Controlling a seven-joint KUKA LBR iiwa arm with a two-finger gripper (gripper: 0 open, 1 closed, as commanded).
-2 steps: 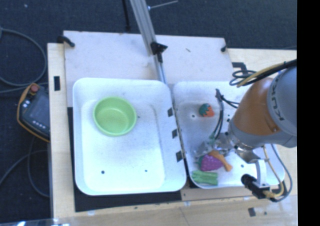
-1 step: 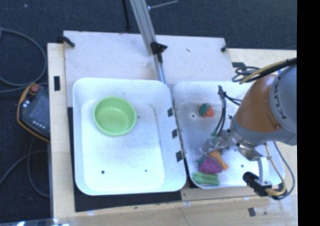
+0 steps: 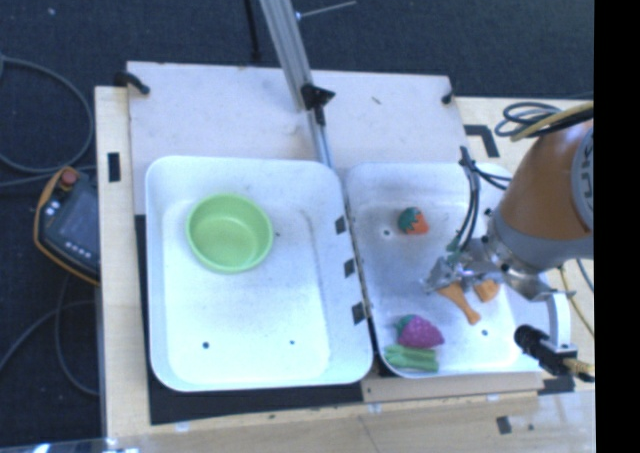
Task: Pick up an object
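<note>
Over the right bin (image 3: 372, 203), seen from the overhead camera, the gripper (image 3: 447, 277) sits low beside an orange carrot-like toy (image 3: 466, 303), its metal tip touching or just above the toy's left end. Whether it is spread or pinched together cannot be told at this size, and nothing shows clearly between its tips, so I judge the pick not yet made: closing and lifting remain. Far of it lies a small green-and-orange toy (image 3: 411, 221); near it, by the bin's near rim, a pink berry (image 3: 418, 330) rests against a green pod (image 3: 412, 358). Open floor lies left of the carrot toward the divider. In the left bin (image 3: 165, 271) a green bowl (image 3: 230, 232) stands well apart.
</note>
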